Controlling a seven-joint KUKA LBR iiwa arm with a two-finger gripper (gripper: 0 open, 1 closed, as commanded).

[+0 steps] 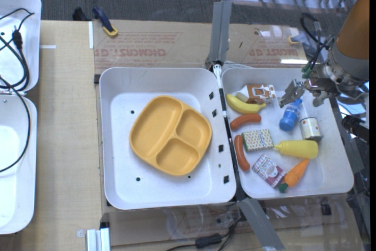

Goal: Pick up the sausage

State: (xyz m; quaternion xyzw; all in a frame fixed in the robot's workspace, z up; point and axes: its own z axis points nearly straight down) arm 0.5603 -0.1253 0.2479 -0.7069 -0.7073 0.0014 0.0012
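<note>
Glossy white plastic bins (111, 144) sit on a pale wood-look table (64, 126) beside matt brown cardboard (153, 47). A smooth, matt yellow plastic plate (170, 135) contrasts with shiny plastic toy food: orange-red sausage (245, 121), yellow banana (244, 105), blue bottle (289, 117). The claw (308, 91) looks like dull grey metal.

Sausage (245, 121) beside banana (245, 105), box (258, 139)

Two sausages in the right bin

One reddish-orange sausage (245, 121) lies nearly level just below a banana's lower edge. A second sausage (241, 152) lies lengthwise near the bin's left wall, just beside a patterned packet. Both are smooth, slightly curved and lying flat.
</note>
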